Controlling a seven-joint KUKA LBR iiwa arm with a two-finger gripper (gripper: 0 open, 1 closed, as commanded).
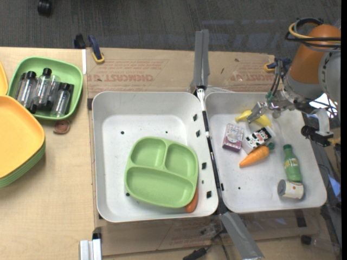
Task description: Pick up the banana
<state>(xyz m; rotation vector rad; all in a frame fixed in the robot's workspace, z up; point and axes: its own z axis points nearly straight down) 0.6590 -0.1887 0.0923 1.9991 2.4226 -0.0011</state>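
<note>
Grey arm's two-finger gripper [259, 111] hanging low over right shallow white bin [314, 199], fingertips touching curved yellow banana [250, 116]. Orange plastic carrot [255, 156], small green bottle [292, 164] lying nearby. Green divided plate [161, 171] sitting in left white bin [108, 145].

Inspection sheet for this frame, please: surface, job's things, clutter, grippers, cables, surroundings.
Surface: two white bins on a wooden bench.
Job's things: banana in right bin, partly under the gripper.
Clutter: carrot, green bottle, pink packet in right bin; green divided plate in left bin.
Grippers: gripper at the banana; grasp unclear.
Cables: yellow loop atop the arm.
Surroundings: green tray of vials, yellow plates, carpet.
</note>
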